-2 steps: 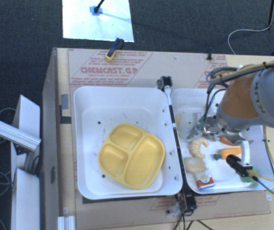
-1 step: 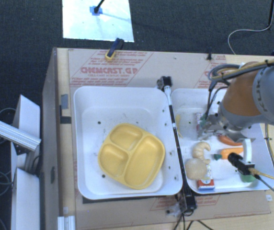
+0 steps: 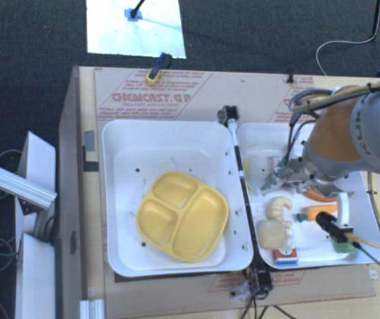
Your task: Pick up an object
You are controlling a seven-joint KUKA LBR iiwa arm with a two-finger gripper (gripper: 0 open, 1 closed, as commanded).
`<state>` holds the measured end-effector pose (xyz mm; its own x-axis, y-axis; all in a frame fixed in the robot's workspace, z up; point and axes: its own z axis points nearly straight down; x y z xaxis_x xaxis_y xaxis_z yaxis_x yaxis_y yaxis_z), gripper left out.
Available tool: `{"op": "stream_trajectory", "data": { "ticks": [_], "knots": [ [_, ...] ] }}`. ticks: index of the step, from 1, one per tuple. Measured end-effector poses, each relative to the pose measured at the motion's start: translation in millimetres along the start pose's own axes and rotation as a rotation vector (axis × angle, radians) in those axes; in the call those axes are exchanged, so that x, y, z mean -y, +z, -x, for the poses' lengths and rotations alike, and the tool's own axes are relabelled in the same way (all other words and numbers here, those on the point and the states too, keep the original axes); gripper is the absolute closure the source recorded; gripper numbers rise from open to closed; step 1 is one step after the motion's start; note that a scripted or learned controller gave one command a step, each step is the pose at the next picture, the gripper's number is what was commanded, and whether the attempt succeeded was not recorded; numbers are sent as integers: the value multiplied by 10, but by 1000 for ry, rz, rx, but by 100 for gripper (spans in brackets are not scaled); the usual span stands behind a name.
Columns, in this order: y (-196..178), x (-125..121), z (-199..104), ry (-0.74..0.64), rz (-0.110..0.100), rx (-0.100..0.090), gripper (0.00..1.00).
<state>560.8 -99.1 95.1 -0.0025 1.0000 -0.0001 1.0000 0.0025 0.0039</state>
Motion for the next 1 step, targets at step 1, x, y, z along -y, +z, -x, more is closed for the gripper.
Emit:
{"op": "stream_trajectory", "data": {
  "ticks": [1],
  "knots": [
    [111,334,81,2,-4,0,0]
  ]
}}
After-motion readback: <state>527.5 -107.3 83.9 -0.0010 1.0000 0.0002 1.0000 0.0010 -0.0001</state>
